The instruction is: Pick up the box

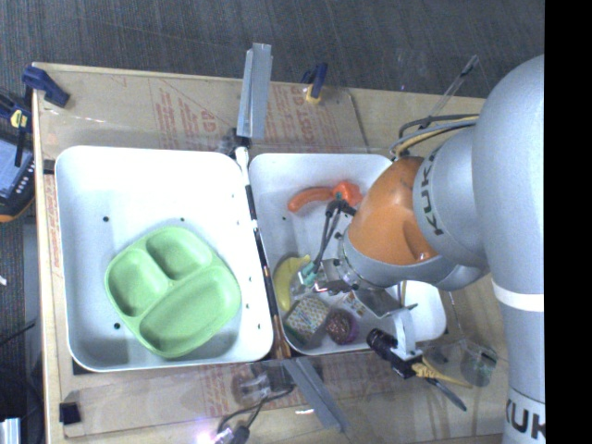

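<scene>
The camera view looks down on two shallow white bins set side by side on a brown wooden bench. The left bin is a smooth plastic tray with rounded corners; it holds one pale green divided plate, glossy, with three rounded compartments, lying flat toward the near-centre of the bin. The right bin holds several small items. An orange curved tool, banana-like in outline, lies near the far wall. A yellow rounded object lies against the divider between the bins. Just beside it, at the near wall, sits the box, small, roughly square, with a speckled grey-brown patterned face, tilted slightly. Touching its right side is a dark maroon rounded object with a rough surface. The arm, grey with an orange band, covers the right half of this bin. The gripper is low in the bin, just above the box and between the yellow object and the arm's wrist. Whether its jaws are wide or closed cannot be told, and no item is visibly between them.
</scene>
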You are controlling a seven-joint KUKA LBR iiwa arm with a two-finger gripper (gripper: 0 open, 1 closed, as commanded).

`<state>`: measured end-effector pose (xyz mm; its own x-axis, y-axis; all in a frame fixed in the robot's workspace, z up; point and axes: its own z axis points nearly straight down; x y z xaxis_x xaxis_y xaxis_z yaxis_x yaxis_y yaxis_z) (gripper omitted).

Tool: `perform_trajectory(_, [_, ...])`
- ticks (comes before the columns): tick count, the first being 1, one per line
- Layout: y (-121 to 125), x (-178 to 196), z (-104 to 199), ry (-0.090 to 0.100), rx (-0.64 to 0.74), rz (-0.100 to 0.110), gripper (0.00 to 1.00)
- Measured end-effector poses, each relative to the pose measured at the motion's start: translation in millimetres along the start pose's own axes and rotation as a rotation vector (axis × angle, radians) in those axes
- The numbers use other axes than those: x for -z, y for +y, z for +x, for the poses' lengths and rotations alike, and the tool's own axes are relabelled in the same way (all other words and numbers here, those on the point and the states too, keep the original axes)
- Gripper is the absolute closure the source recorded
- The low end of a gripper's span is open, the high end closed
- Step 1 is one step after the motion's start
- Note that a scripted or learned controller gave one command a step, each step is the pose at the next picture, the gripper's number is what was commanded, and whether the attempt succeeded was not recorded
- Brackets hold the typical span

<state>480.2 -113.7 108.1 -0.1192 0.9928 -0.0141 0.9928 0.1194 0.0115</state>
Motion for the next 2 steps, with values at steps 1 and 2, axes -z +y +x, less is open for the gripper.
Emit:
perform_trajectory(1, [-5.5,82.6,-27.9,0.014,-0.159,0.013,0.0])
perform_trajectory(2, [-2.7,-3.2,7.2,0.015,-0.169,0.014,0.0])
